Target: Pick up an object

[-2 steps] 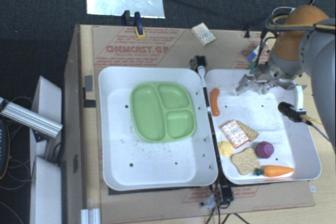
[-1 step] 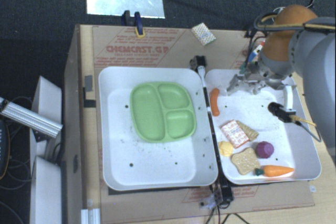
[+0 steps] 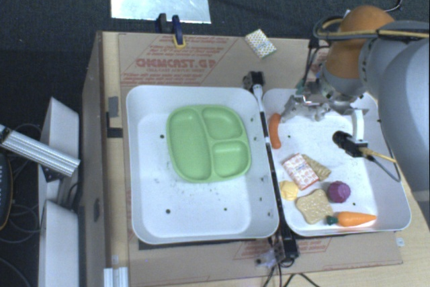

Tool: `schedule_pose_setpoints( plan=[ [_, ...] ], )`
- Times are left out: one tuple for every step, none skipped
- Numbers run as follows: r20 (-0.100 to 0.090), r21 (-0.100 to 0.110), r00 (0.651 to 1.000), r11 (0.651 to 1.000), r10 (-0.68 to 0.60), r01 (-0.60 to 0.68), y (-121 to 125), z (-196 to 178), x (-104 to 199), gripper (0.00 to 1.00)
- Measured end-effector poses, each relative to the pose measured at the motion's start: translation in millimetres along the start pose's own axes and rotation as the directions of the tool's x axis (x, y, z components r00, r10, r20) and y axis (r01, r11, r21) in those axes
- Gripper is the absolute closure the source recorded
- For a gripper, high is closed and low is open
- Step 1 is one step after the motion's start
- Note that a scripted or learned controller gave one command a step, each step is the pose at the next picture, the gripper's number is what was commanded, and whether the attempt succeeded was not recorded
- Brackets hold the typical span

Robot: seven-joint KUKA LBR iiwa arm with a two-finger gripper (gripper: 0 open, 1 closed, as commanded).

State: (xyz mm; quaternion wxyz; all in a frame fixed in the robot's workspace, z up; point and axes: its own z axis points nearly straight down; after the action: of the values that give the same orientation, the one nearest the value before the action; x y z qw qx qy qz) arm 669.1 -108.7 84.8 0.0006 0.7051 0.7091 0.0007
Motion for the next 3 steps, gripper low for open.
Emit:
schedule_pose_setpoints(
  plan=[
    [0.001,-0.001,1.000,1.000,0.004,-0.004,0,-1,-17,0.00],
    [0.001,-0.001,1.000,1.000,0.002,-0.002,0,0,-14,0.00],
    [0.001,0.000,1.000,1.000,0.001,-0.001,0,0,-2,0.00]
  ],
)
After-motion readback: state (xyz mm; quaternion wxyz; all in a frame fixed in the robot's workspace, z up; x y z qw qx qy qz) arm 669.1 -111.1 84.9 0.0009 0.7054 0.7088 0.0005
